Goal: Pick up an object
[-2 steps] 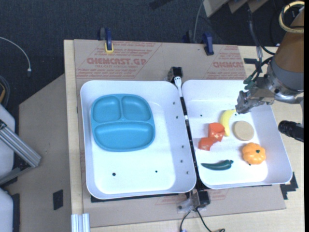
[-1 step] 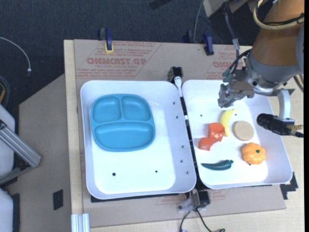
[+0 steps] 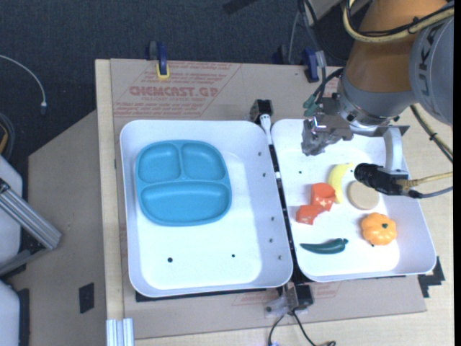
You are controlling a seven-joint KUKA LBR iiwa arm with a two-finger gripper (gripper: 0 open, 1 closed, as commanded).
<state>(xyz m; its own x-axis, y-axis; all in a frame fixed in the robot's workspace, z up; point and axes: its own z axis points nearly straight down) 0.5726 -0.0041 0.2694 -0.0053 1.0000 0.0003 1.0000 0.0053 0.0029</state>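
My gripper [image 3: 314, 144] hangs over the back left part of the right bin [image 3: 410, 262], with nothing seen between its fingers. In front of it lie a yellow banana-like piece [image 3: 338, 174], a red-orange piece [image 3: 323, 194] and a smaller red piece [image 3: 307, 214]. A beige round disc [image 3: 363, 197] sits to the right of these. Further forward are an orange pumpkin [image 3: 378, 229] and a dark green chili pepper [image 3: 325, 246]. The gripper is a little behind and left of the yellow piece, apart from it.
The left bin [image 3: 248, 251] holds a blue divided plate [image 3: 184, 182] in its back left. A black clip [image 3: 262, 110] sits at the back between the bins. The arm's grey body and orange band [image 3: 392, 20] loom over the right bin's back edge.
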